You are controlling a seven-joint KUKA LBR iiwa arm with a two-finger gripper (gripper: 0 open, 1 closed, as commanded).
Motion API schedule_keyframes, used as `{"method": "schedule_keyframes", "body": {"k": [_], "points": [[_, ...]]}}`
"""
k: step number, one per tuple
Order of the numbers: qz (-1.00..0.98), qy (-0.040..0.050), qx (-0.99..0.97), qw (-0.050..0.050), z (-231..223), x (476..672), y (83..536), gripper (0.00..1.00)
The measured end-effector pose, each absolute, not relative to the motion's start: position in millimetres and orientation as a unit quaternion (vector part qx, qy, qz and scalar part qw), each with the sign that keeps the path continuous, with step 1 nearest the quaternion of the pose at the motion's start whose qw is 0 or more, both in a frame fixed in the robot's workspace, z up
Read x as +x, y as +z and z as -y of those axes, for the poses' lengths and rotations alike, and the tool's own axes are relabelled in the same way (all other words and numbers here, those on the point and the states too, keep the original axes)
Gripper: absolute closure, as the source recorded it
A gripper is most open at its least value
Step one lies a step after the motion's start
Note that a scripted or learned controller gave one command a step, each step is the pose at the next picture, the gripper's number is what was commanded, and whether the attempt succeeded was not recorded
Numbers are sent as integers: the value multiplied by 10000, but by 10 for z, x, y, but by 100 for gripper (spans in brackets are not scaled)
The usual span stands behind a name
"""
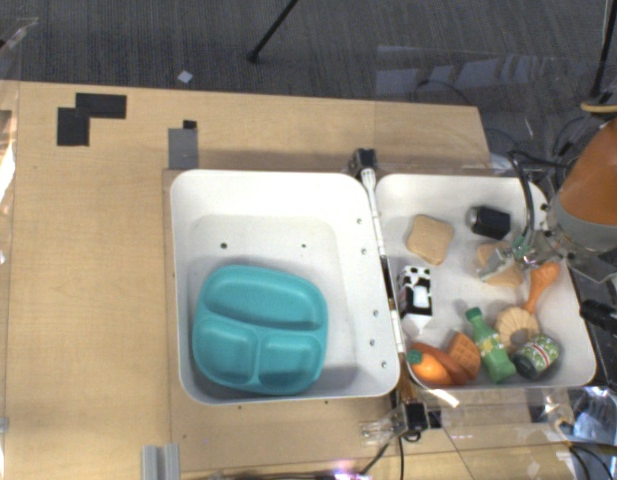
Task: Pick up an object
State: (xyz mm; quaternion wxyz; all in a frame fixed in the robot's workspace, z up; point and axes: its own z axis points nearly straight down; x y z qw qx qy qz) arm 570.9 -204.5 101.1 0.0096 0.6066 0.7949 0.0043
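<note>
The end effector (515, 251) hangs low in the right white bin (568, 363), over a tan food piece (496, 265); its grip state cannot be told.

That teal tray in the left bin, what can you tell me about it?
The teal tray is a rounded-corner, plastic-looking divided plate with one long compartment along its far side and two smaller ones nearer the camera. It lies flat, right way up, in the near part of the left bin, with nothing in it or touching it.
</note>
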Motion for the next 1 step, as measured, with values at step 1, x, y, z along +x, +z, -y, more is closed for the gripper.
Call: {"method": "schedule_keyframes", "body": {"k": [1], "points": [[-8230,36,5681,35,1258,5925,1197,100]]}}
